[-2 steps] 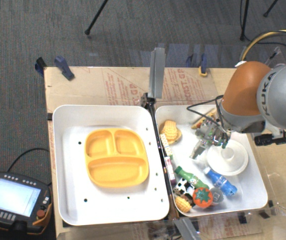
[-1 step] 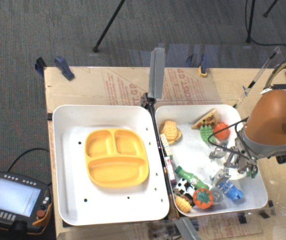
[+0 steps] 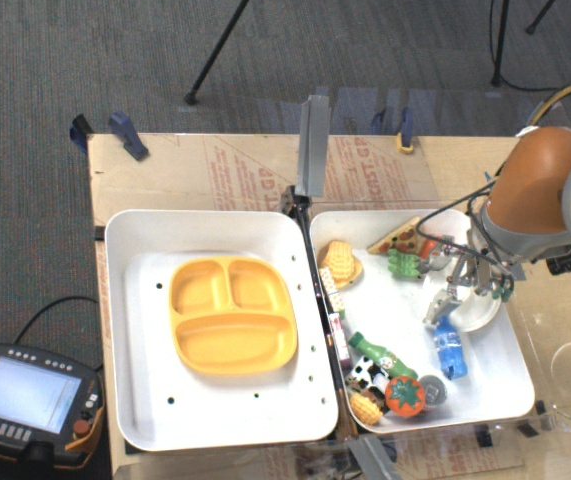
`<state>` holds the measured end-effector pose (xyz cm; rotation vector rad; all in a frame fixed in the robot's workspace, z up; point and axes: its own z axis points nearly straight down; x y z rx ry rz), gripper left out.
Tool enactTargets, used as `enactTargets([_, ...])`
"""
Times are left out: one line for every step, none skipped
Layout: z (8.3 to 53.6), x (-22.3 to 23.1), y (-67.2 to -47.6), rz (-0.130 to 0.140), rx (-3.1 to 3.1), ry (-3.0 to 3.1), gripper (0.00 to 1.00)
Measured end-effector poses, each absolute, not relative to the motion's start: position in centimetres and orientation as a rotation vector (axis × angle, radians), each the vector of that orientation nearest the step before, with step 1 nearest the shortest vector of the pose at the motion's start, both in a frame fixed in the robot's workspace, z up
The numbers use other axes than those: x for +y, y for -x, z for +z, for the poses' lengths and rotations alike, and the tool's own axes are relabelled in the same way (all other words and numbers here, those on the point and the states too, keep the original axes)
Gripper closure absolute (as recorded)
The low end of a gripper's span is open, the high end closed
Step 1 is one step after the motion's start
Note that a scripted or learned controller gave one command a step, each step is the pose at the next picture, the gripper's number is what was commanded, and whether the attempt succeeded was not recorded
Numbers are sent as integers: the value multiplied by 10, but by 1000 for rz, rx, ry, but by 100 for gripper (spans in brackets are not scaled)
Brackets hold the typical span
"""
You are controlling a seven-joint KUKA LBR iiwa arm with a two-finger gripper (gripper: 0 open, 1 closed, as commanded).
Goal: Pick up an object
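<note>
Bare bench rims both bins; near the right bin's [image 3: 520, 393] edge hover the jaws [image 3: 443, 306], grip state unclear.

Two white bins sit side by side on the bench. The left bin [image 3: 125, 368] carries a yellow divided plate [image 3: 233, 315] near its middle. The right bin [image 3: 505, 383] is crowded: a waffle-like toy [image 3: 339, 260] by its upper left corner, a pizza slice [image 3: 397, 238] and a green block [image 3: 403, 264] along the top edge, a blue bottle [image 3: 449, 351] toward the right edge, and a heap of small toys with an orange tomato [image 3: 405, 395] at the bottom edge. The arm [image 3: 530, 193] leans in over the right edge, its gripper [image 3: 453, 293] low just above the blue bottle.
</note>
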<state>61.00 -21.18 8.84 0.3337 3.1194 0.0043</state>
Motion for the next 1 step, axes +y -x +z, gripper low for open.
enactTargets([88, -210, -554, 4, 3132, -233, 0])
